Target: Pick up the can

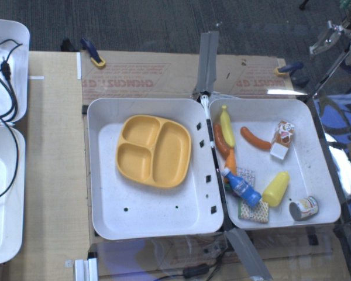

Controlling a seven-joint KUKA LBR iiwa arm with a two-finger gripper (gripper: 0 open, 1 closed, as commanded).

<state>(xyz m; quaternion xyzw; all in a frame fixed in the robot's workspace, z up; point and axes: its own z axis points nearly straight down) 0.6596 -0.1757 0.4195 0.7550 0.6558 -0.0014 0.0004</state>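
- The can [304, 208] lies on its side in the near right corner of the right bin [319, 130]. One round end faces the camera.
- Nothing is touching the can. So I think the job is at its very start: the reach has not begun.
- Just beside the can, to the left, is a yellow bottle [275, 188]. It is close but not touching.
- A bit more left is a blue bottle [243, 187], lying on a green sponge [254, 211].
- Next, I think the arm has to come in from the right, go over the near right corner, and drop down on the can. The bin wall is very near the can, so there is not much room for fingers there.
- Further back in this bin are a red sausage [255, 138], a small carton [282, 139], and a banana [226, 124] by the left wall.
- The left bin [102, 157] holds a yellow plate [154, 151] with three parts.
- I cannot tell how the jaws stand, apart or together. They hold nothing that I can see.
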